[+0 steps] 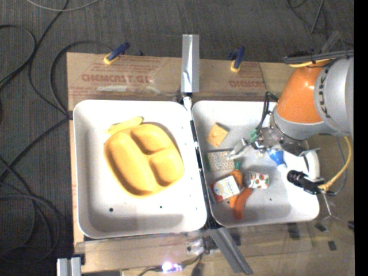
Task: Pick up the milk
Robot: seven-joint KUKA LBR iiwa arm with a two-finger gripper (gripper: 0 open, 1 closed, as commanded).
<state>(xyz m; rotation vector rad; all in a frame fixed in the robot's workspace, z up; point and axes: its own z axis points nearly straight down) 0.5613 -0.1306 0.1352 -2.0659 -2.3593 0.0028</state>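
The milk [226, 187] lay near the right bin's [299, 211] lower left, touching the carrot [241, 200] (a can [257, 180] just beside). A clean grasp meant coming straight down over the milk alone. The gripper [246, 145] hovered above it; whether open, I cannot tell.

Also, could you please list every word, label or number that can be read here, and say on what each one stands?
"KUK": grey letters on the arm, cut off at the picture's edge.
Red print on the cardboard behind the left bin: blurred, not surely readable.
Red print on the cardboard behind the right bin, at: too blurred.
Milk carton label: too small to read.
Small can: pattern, no legible text.
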